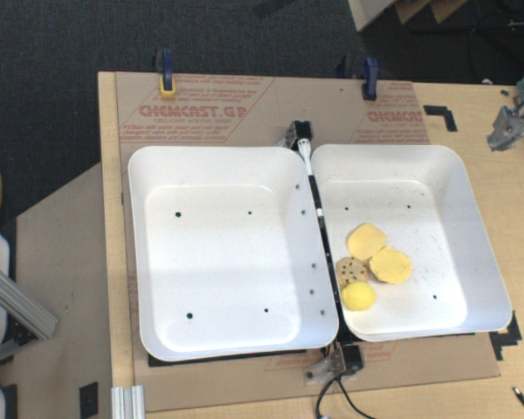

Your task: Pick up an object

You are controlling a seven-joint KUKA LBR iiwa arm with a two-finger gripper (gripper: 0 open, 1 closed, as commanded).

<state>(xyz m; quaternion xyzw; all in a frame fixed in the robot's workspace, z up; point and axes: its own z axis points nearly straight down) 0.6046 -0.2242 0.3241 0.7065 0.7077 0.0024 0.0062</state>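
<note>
Evidently waiting to start, the gripper hangs off the right bin, its state unreadable, while yellow pieces cluster beside a speckled cookie.

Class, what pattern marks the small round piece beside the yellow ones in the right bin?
The cookie is tan with dark speckles, seen best in the camera view.

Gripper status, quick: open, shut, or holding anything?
Gripper: at the right edge of the camera view, above the bench and outside the right bin. Open or shut cannot be told; nothing is seen in it.
</note>
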